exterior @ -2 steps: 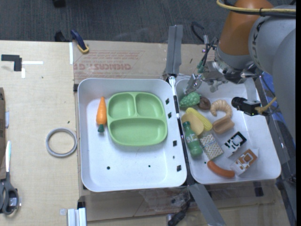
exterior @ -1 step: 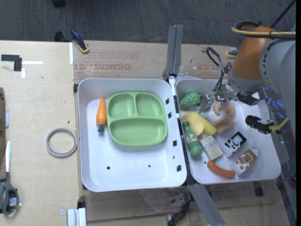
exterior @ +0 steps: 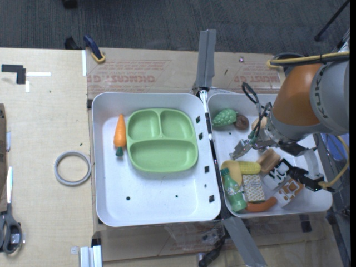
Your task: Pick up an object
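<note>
The right-hand bin [exterior: 311, 204] holds a loose clutter of small things. Near its far-left corner sits a knobbly green toy [exterior: 225, 117] with a dark brown piece [exterior: 241, 122] just beside it. Toward the near-left side lies a yellow corn cob [exterior: 241, 167], and next to it a green bottle [exterior: 233, 191] lies on its side. A tan mesh-patterned piece [exterior: 253, 187] lies beside the bottle, with an orange-red sausage shape [exterior: 261, 206] along the near wall — the items crowd close together.

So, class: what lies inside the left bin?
In the left bin: a green tray and, beside it on its left, a carrot. What lies under the tray is covered.
</note>
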